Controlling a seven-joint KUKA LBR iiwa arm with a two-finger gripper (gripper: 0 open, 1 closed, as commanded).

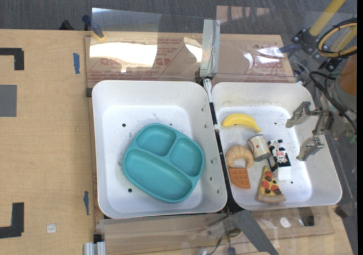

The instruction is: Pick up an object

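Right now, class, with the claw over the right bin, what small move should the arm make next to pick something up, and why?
Probably shift the claw a little toward the left bin and lower it. It hangs open near the right bin's outer side, holding nothing, while the toy figure and small can lie just beside it.

1. The arm (347,86) is running off the right edge, so just its wrist part is showing
2. The end effector (309,132) is showing metal fingers (299,115) over the right bin's (326,188) far side, but whether anything is sitting between them is too small to tell
3. A small black-and-white object (279,153) beside the croissant (240,156) is staying too blurred to identify
4. The desk (39,134) is being cut off at the left and bottom edges
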